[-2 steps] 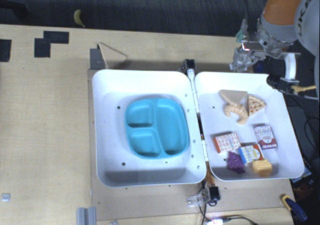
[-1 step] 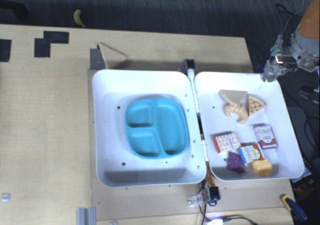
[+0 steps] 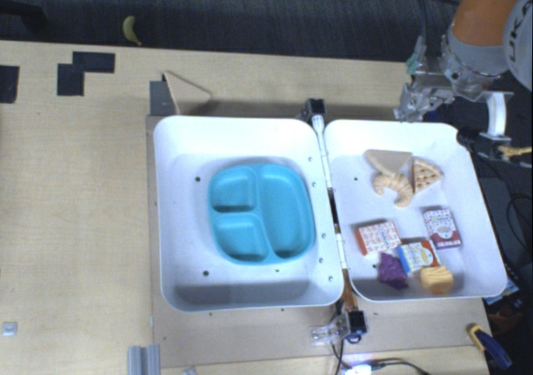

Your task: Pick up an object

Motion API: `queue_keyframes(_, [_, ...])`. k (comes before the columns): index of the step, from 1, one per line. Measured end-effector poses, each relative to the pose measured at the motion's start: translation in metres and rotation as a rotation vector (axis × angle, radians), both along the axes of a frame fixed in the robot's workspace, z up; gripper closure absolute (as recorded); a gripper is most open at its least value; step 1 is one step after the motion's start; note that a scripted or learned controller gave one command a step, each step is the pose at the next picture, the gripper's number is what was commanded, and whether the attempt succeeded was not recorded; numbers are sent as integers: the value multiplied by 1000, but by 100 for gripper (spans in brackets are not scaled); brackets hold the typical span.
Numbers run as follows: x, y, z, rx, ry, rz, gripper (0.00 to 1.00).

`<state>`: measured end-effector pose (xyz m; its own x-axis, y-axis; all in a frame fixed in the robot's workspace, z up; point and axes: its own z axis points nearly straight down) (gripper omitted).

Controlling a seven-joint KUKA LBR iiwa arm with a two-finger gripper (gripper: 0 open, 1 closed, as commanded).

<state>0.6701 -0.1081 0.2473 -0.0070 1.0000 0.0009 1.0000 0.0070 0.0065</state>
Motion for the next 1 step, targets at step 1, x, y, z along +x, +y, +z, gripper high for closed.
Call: queue_keyframes(1, [-1, -79, -25, -3, 2, -4, 100])
